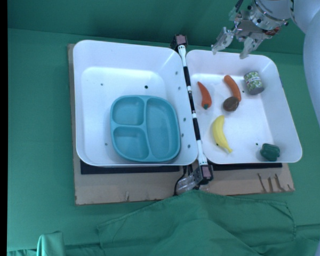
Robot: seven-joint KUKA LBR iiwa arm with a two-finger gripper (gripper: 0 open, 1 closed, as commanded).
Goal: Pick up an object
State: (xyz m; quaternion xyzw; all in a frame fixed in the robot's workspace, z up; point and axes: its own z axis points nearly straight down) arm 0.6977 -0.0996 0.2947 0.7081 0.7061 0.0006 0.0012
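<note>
Nothing picked yet: end effector (pixel 236 42) hangs spread and bare above right bin's (pixel 288 127) far rim, with can (pixel 253 82), banana (pixel 220 134), carrots and the rest lying inside, whole grasp left.

R bin (pixel 280 122) centre clear, carrots (pixel 204 94), banana (pixel 220 134), can (pixel 253 82) crowd far-left part

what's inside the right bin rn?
The right bin holds a banana, a carrot, an orange sausage-shaped piece, a brown round item, a small jar and a green pepper. Nothing looks covered.
</note>
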